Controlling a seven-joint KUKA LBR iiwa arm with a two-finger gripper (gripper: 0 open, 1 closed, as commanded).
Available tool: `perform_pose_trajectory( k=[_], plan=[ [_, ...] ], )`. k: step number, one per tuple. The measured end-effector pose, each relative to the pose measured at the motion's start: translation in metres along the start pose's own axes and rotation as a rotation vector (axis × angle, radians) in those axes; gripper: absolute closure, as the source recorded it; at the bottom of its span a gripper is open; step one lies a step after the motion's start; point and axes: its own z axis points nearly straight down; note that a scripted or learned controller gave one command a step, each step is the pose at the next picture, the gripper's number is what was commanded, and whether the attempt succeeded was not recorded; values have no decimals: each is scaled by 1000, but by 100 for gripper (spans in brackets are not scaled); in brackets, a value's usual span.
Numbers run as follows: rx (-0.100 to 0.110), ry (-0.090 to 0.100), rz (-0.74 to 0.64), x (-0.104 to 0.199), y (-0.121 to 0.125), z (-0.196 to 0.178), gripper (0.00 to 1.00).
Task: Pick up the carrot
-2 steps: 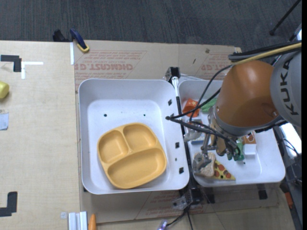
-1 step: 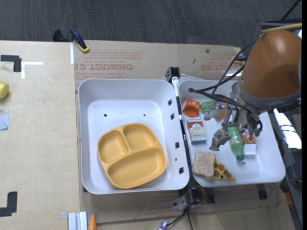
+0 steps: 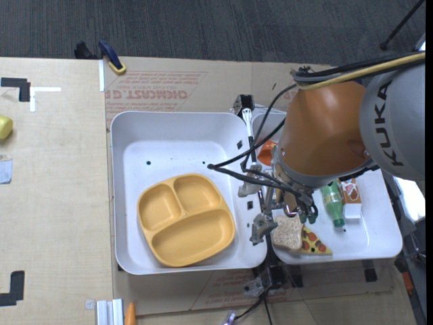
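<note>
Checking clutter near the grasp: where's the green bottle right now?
In the camera view, the green bottle lies in the right bin, just below the arm's orange band, beside a small red-and-white carton and above the pizza slice.

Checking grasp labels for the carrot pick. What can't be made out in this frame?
- Carrot: an orange sliver in the right bin; the arm covers the rest, so its identity is unsure.
- Gripper: small and dark among cables; finger state unreadable.
- Right bin's back half: hidden under the arm.
- Green bottle: top hidden by the wrist.
</note>
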Motion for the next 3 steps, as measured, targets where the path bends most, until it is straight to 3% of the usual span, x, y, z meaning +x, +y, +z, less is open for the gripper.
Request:
perform_pose_trajectory(
  k=[1,2,3],
  plan=[
    [0,0,0,0,0,0,0],
    [0,1,-21,-11,55,87,0],
    [-1,-3,-22,-13,55,78,100]
  ],
)
